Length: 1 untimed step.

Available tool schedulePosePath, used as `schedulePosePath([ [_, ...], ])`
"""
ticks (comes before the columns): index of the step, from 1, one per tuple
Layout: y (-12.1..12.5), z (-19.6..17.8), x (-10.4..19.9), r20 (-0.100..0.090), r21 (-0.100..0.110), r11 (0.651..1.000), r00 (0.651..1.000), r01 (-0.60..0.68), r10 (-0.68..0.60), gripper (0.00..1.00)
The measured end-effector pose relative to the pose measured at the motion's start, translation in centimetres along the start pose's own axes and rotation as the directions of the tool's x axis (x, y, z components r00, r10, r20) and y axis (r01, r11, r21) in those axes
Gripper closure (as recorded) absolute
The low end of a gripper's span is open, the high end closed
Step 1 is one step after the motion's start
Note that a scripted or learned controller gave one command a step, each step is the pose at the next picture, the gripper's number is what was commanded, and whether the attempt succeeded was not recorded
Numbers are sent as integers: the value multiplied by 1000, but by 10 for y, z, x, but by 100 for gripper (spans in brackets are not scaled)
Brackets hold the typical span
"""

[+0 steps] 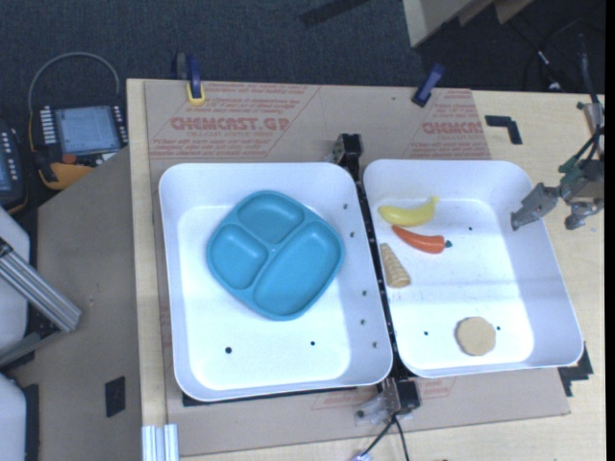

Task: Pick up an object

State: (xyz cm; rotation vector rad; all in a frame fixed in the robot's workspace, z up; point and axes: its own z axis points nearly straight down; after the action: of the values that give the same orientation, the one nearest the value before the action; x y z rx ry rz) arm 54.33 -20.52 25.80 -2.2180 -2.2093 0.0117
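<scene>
So the pincer (548,220) is hanging over the right rim of the right bin (553,286), about level with the bin's upper half. The two fingers (526,211) look spread apart with nothing between them, so it's released and not holding anything. A bit of grey wrist hardware shows just behind it at the view's edge.

Nearest thing to it is the pepper (422,241), off to the view's left of the pincer and slightly lower, lying flat on the bin floor. The banana (408,211) sits just above the pepper, about level with the pincer and a bit farther out, and the two look like they're touching or very nearly. Past them, hard against the bin's far wall, is the cone (395,266), just below the pepper. The cookie (476,335) is down-left of the pincer, near the bin's lower edge, well apart from the other three. None of these is under the pincer; they're all off to one side of it.

Farther out in the same direction is the left bin (192,353), touching the right one along the middle seam. A blue plate (276,254) with three compartments lies in it, sitting at a bit of an angle.

Both bins rest on a board (288,123) with red lettering, held by a clamp (195,80) at its top edge.
</scene>
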Motion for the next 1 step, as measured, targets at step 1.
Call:
schedulePosePath([
  [1, 2, -8, 1, 3, -14, 1000, 1000, 4, -4, 0],
])
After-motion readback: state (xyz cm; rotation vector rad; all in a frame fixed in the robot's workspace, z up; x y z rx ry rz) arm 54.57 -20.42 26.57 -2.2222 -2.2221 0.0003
